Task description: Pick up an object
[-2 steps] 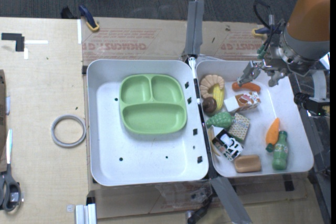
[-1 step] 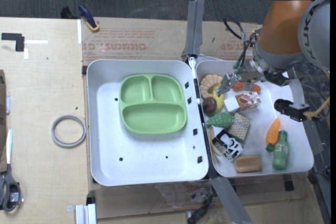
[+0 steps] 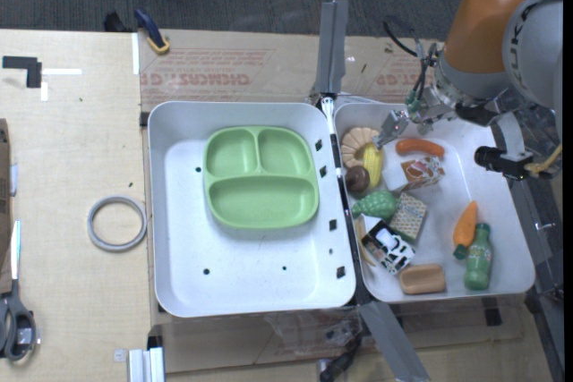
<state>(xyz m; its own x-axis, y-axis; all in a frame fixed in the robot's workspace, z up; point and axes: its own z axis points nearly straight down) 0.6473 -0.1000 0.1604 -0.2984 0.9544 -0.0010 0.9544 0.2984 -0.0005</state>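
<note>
We see the gripper (image 3: 392,124) low at the right bin's (image 3: 501,282) back-left corner, above the banana (image 3: 371,163) and beside the orange sausage (image 3: 419,146); fingers' state unclear. Toys crowd the left edge; the bin's right side lies barer.

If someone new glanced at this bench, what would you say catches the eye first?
Probably the green divided plate, lying alone in the left bin. Next, the right bin, crowded with toy food: a carrot, a green bottle, a banana and a sausage among them. The grey arm's orange band looms at upper right, its gripper low over that bin's far left corner.
</note>
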